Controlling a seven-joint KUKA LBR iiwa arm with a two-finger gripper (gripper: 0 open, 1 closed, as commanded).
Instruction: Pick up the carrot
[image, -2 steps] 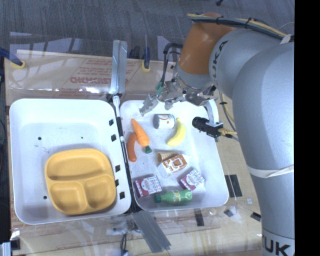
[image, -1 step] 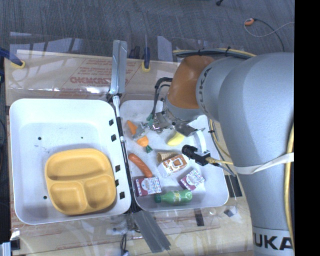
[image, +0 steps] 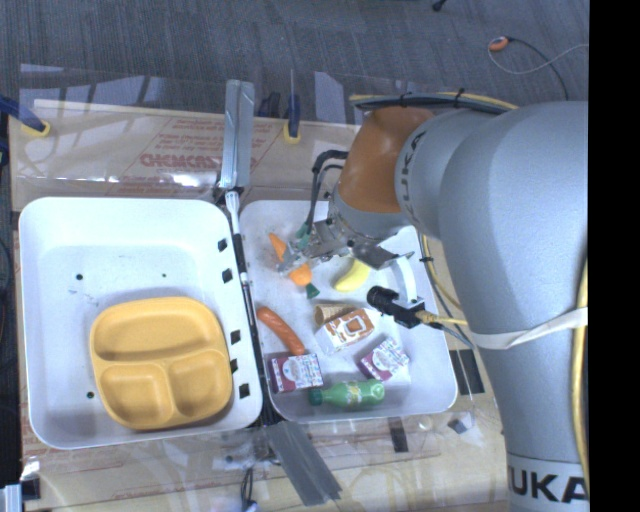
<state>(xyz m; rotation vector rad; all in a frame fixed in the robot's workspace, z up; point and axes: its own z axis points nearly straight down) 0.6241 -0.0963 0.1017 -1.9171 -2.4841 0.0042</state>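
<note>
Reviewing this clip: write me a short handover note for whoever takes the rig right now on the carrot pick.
Claw: low in the right bin, at its upper left; grip state unreadable.
Carrot: a small orange piece right at the claw tip; I cannot tell whether it is gripped or just touched.
Also in that bin: sausage, green bottle, small cartons. Yellow tray in the left bin.
Done: claw brought to the carrot.
Left: confirm the grip, lift.
</note>
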